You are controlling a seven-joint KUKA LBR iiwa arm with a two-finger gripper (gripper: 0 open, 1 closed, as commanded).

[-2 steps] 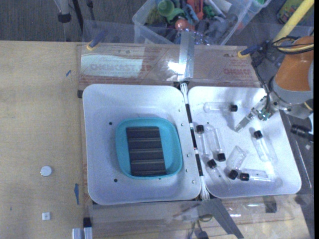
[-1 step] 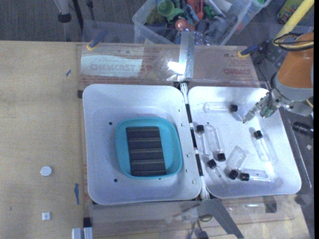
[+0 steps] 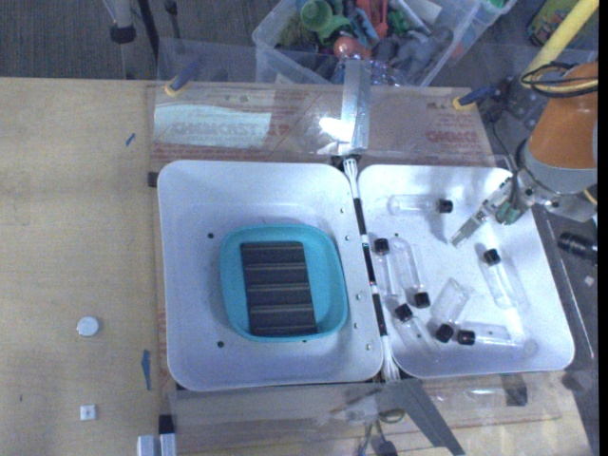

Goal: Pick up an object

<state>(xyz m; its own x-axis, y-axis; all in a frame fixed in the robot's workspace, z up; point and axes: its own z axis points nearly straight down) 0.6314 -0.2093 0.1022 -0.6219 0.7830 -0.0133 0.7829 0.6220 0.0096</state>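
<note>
Clear plastic black-capped vials (image 3: 480, 333) scattered loose in right white bin (image 3: 556, 293), ungrasped; slim two-finger gripper (image 3: 467, 230) poised above, spread apart, empty.

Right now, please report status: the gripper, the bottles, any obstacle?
Gripper low over right bin, holding nothing. Clear bottles scattered loose in bin. Teal tray in left bin, not in the way.

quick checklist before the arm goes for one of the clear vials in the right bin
1. Targets present: clear plastic vials with black caps lie scattered in the right white bin: ok.
2. Two-finger gripper over that bin: ok.
3. Nothing between its fingers: ok.
4. Gripper lined up over a vial: not ok, it hangs between them.
5. Teal tray with dark ribbed insert stays out of the way in the left white bin: ok.
</note>
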